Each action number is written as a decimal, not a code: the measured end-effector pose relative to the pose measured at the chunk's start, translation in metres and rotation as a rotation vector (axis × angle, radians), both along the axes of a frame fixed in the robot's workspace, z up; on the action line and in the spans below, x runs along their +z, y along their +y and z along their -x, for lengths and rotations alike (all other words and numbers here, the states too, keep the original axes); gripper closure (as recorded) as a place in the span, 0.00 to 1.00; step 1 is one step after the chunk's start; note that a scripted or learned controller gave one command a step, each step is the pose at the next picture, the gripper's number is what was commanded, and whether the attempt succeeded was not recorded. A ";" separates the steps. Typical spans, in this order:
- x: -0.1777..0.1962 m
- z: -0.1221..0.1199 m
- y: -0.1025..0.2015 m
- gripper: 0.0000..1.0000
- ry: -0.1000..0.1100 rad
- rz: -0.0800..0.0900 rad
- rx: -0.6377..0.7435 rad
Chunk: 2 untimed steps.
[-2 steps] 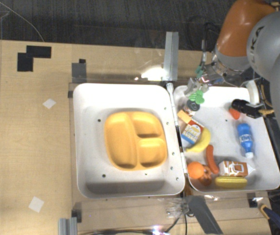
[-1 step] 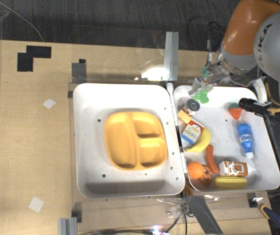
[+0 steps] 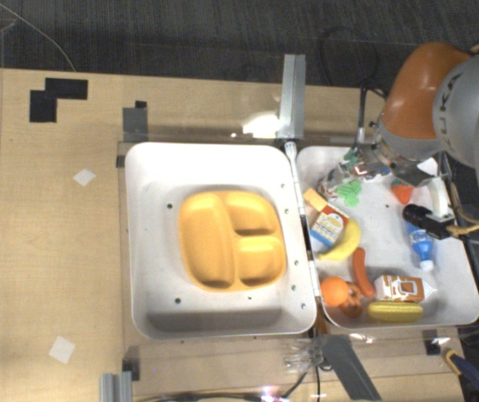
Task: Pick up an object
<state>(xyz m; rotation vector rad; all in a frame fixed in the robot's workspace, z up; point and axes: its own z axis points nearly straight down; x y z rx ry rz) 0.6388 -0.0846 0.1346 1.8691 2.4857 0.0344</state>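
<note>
Mounted above the bench, looking down at a slant toward its far edge and the dark floor beyond. Set far enough back to take in both white bins: left bin near frame centre, right bin toward the right edge. Arm entering at the upper right.

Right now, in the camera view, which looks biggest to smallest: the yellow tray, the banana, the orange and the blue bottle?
1. yellow tray, by far
2. banana
3. orange
4. blue bottle

The orange and bottle look close in size, so their order is unsure.
</note>
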 end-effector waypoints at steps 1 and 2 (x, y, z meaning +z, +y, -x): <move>0.053 0.025 0.038 1.00 0.027 0.008 0.367; -0.041 0.020 -0.007 1.00 0.032 0.008 0.354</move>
